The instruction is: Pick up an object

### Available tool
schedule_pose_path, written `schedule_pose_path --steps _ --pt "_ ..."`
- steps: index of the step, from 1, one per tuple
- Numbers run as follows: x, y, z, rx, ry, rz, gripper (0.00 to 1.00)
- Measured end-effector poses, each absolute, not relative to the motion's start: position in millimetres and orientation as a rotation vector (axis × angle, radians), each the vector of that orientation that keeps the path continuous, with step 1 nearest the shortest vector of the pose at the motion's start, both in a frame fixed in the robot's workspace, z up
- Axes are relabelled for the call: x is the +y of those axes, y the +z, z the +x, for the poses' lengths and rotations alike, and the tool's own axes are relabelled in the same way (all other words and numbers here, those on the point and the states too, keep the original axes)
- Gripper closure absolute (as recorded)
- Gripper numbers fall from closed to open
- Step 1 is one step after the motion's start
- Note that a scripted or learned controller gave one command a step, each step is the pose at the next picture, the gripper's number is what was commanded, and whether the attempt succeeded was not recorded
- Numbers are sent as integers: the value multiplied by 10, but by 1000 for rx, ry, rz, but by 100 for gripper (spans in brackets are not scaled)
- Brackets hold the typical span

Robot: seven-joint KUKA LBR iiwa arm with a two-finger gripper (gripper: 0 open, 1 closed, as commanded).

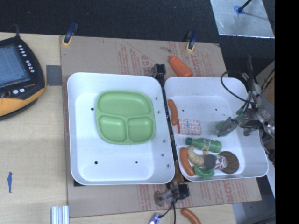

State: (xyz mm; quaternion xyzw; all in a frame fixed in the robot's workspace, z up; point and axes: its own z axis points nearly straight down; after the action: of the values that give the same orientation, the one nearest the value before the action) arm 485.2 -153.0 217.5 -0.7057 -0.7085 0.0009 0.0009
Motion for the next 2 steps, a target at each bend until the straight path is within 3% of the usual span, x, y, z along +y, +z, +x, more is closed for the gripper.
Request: schedule_pose_path --steps 1,2 --pt "-1817 902 5358 -2225 8 -2211 0" --pt "-2124 1937 5749 -2227 2 -2217 0"
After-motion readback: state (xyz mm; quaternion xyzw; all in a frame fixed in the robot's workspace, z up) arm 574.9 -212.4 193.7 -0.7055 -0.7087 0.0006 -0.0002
